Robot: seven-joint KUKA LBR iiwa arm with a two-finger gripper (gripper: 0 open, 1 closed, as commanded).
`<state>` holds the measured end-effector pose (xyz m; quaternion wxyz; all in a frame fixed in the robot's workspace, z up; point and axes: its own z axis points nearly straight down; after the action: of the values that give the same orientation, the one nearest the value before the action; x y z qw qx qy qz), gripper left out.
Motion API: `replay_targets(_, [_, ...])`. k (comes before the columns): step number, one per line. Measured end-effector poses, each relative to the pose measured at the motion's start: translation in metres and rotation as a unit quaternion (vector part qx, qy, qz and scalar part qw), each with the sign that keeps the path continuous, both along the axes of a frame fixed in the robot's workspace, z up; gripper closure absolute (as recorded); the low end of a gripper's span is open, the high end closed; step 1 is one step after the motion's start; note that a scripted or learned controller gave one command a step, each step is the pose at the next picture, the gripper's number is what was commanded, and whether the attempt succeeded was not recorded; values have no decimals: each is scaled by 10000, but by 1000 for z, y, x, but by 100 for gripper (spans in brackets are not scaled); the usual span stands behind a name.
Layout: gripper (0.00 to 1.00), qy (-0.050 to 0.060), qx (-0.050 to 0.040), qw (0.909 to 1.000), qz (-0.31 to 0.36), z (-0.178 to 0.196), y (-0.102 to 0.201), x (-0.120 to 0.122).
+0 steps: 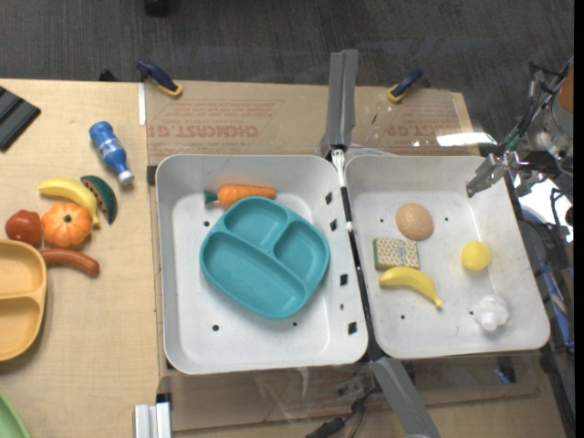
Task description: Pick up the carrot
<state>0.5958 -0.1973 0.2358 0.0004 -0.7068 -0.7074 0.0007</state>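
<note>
The carrot point(245, 192) is orange with a green stub at its left end. It lies flat in the left bin point(182, 272), against the far edge of a teal divided plate point(265, 256). My gripper point(486, 173) hangs at the far right corner of the right bin point(520, 327), well to the right of the carrot and apart from it. The arm behind it reaches in from the right edge of the view. Nothing shows in the gripper.
The right bin holds a brown egg point(414, 221), a checked sponge point(397, 253), a banana point(410, 283), a lemon point(475, 255) and a white lump point(491, 313). Left of the bins lie a blue bottle point(110, 151), toy fruit point(66, 224) and a yellow tray point(20, 304).
</note>
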Motion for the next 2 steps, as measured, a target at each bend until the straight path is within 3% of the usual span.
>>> replay_targets(1, [0, 15, 19, 9991, -418, -113, -17, -103])
replay_targets(2, [0, -4, 1, 10000, -41, -33, 58, -116])
